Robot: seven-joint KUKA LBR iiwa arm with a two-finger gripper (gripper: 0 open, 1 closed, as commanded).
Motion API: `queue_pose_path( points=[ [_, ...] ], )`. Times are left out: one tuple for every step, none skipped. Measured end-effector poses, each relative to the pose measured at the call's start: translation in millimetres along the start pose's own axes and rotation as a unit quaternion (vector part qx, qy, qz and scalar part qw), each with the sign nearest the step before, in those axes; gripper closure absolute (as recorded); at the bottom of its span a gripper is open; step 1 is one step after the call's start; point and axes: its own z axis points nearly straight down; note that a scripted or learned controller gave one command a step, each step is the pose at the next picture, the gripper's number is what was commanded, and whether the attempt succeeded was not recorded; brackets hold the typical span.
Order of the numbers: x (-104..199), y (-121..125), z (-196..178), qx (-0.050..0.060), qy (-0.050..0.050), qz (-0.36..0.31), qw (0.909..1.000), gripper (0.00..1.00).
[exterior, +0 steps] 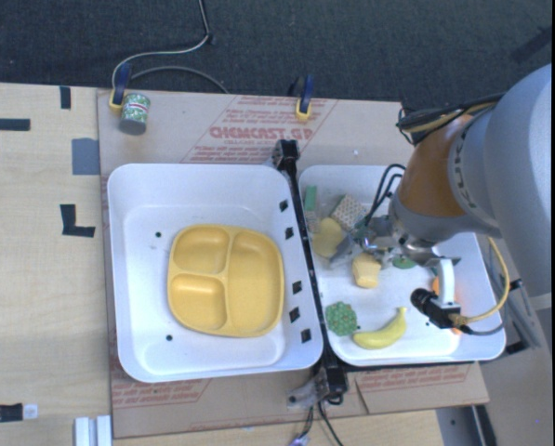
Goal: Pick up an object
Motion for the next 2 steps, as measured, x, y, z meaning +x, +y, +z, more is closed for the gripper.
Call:
queue_pose_path(
  points=[
    [-0.8, 0.1, -9.5, -0.001, -0.001, 0.000, 1.0000, 1.00],
    [62.3, -47.1, -98.2, 0.002, 0.000, 0.000, 1.0000, 1.00]
  ],
)
